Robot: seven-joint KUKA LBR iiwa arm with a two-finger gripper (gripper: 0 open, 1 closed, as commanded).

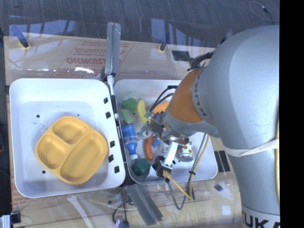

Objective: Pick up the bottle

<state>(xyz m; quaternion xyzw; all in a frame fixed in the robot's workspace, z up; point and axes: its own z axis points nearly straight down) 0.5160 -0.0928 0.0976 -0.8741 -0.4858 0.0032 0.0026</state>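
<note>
Arm (237, 94), big and grey, comes in from the right. It has an orange band (183, 103) near its end. It bends down over the right bin (137, 87).

Two white bins sit side by side on the bench (57, 56). The left bin (28, 103) has one thing in it, a yellow tray (71, 148). The tray has three parts and lies flat in the middle of the bin.

The right bin holds many small things, and the arm hides a lot of it. The gripper (152, 126) is low in this bin, near the middle. I cannot tell if the gripper is apart or together, and I see nothing held in it.

The bottle (129, 137) is blue. It lies on its side by the left wall of the right bin, just left of the gripper. I cannot tell if the two touch.

A long orange thing (148, 147) lies just right of the bottle, under the gripper. A dark green ball (140, 166) sits at the near end of the bin, close to the bottle's end. A yellow thing (141, 109) and a green thing (128, 103) lie at the far end, past the bottle. A small white cup (186, 150) with red marks sits under the arm, to the right.
</note>
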